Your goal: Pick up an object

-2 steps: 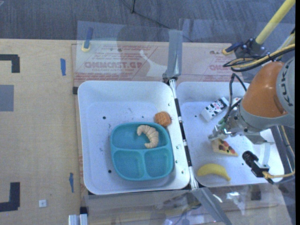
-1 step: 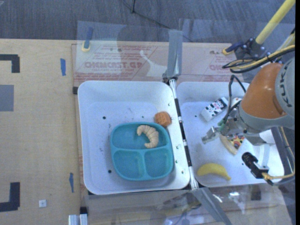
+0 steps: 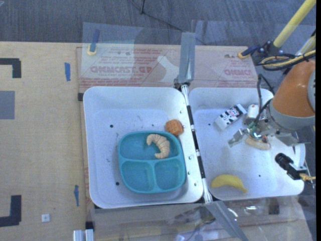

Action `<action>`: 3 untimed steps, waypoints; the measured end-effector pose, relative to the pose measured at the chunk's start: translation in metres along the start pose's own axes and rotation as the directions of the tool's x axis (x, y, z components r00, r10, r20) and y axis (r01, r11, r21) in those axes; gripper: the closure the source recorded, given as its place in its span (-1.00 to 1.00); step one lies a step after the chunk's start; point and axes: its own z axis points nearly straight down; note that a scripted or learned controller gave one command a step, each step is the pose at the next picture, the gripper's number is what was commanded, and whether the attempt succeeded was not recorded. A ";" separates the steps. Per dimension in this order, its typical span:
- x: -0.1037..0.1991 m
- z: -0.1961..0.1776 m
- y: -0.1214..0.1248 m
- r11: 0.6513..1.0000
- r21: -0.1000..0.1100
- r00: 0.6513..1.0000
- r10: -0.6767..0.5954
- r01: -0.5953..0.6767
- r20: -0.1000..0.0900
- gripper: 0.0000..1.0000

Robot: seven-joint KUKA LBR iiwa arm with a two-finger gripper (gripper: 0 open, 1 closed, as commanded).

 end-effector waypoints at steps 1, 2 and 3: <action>-0.004 0.003 0.046 1.000 0.006 1.000 0.009 -0.009 0.003 -1.00; 0.006 0.011 0.086 0.999 0.035 1.000 0.008 -0.008 -0.004 -1.00; 0.034 0.011 0.098 0.998 0.058 0.999 -0.034 0.034 -0.002 -1.00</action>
